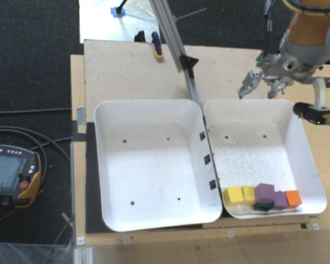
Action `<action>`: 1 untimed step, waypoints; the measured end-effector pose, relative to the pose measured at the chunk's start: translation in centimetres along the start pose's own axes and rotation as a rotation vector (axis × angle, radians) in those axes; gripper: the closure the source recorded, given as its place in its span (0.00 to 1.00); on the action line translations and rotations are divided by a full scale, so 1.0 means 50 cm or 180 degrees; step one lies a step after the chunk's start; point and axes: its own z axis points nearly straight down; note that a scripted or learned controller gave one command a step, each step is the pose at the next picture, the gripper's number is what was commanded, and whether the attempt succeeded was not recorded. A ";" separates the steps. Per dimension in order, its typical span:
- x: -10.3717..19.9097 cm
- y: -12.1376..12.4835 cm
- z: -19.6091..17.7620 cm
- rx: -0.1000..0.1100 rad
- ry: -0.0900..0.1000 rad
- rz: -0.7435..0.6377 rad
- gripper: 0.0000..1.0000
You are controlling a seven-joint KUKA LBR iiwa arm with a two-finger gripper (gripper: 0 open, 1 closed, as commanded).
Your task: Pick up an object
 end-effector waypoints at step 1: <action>0.000 0.002 -0.024 -0.0012 0.0000 -0.0012 1.00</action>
